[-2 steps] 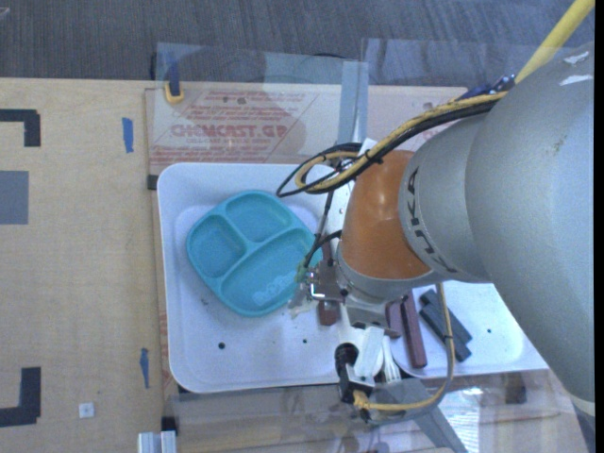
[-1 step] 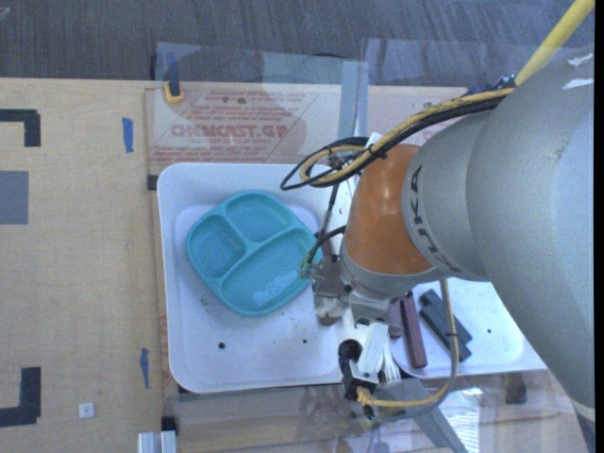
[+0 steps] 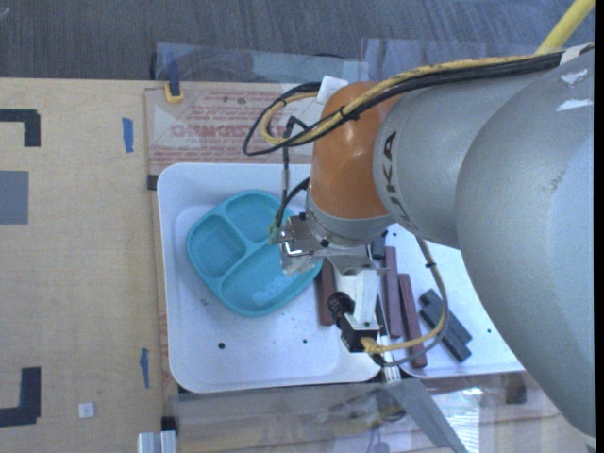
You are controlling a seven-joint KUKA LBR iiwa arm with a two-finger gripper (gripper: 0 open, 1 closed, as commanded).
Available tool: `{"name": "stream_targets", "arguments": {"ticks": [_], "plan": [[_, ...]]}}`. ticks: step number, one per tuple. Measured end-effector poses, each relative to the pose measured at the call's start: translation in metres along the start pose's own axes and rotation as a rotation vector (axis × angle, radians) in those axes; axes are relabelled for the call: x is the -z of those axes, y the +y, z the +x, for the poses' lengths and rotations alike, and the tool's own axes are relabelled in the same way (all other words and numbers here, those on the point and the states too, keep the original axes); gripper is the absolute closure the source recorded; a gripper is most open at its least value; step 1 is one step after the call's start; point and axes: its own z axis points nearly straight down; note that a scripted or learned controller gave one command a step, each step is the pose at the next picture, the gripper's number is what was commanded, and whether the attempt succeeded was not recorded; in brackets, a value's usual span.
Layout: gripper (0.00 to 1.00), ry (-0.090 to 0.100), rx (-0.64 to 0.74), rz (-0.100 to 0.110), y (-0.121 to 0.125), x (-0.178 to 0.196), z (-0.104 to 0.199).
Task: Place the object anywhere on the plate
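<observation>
A light blue divided plate (image 3: 231, 253) lies in the left white bin (image 3: 189, 347), toward its upper middle. My gripper (image 3: 298, 256) hangs over the plate's right rim, beneath the orange band of the wrist. The arm's body hides the gripper's tip and anything it might hold. A dark grey block (image 3: 444, 324) lies in the right bin (image 3: 481, 333), to the right of the gripper and apart from it.
Dark maroon bars (image 3: 404, 302) stand along the divide between the two bins, just right of the gripper. The big grey arm covers most of the right bin. A wooden bench top (image 3: 75, 253) stretches to the left of the bins.
</observation>
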Motion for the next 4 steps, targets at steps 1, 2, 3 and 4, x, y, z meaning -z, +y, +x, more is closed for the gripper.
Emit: {"name": "stream_targets", "arguments": {"ticks": [1,2,3,4], "plan": [[1.0,-0.001,-0.296,0.001,0.015,-0.04,0.03],[1.0,-0.004,-0.393,-0.002,0.027,-0.086,0.068],[1.0,-0.002,-0.826,0.004,-0.036,0.002,-0.062],[1.0,0.001,-1.153,-0.005,0.011,-0.064,-0.009]]}}
